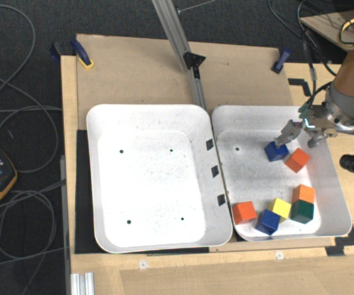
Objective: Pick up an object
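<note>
Nothing is lifted yet: the pincer hangs spread and empty (fingers apart), a blue cube just below-left.

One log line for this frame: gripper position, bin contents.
gripper: open, over right bin | nearest: blue block, not held | left bin: no blocks

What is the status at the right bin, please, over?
Gripper open, low over right bin, holding nothing. Blue cube by left finger, orange cube just beyond. Five more blocks clustered along near rim, clear of approach.
</note>
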Available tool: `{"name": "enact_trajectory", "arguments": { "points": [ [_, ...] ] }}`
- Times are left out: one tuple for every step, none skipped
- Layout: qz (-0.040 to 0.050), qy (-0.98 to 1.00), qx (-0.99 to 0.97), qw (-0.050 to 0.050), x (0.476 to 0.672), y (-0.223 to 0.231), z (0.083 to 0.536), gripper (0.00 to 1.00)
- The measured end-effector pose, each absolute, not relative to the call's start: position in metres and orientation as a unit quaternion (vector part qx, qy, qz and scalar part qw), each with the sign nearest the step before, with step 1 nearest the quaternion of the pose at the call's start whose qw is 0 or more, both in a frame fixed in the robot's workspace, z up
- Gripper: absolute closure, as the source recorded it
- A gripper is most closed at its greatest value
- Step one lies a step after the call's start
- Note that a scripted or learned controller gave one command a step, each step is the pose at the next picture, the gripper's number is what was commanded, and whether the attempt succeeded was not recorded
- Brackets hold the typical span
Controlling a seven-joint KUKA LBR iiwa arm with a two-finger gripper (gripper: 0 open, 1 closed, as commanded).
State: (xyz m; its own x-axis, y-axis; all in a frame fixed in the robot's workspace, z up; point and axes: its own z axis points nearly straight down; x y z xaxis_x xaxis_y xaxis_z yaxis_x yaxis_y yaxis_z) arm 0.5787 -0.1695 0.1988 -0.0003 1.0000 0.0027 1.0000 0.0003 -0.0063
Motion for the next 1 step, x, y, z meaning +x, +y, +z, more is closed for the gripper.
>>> {"name": "enact_trajectory", "arguments": {
  "points": [
    [0.0000, -0.707, -0.707, 0.001, 0.5794, -0.1696, 0.2015, 0.00]
  ]
}}
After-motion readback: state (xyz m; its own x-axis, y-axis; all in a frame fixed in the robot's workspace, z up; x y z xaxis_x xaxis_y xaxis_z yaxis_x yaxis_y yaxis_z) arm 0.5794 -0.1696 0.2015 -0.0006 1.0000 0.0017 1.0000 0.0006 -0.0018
